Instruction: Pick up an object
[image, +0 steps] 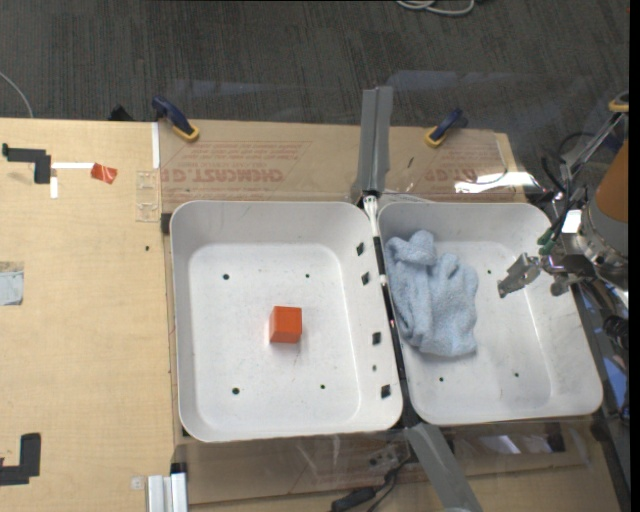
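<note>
Gripper (522, 274) sits over the right bin (560, 395), near its right wall, w/ nothing between its fingers; can't tell if they're spread or closed (too small, blurry). To its left, apart from it, a crumpled light-blue cloth (432, 293) lies in the same bin's left half. Orange block (285, 325) rests mid left bin (200, 400), well apart.

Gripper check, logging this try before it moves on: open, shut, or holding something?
Gripper: open, holding nothing, above the right bin, apart from the blue cloth.
</note>
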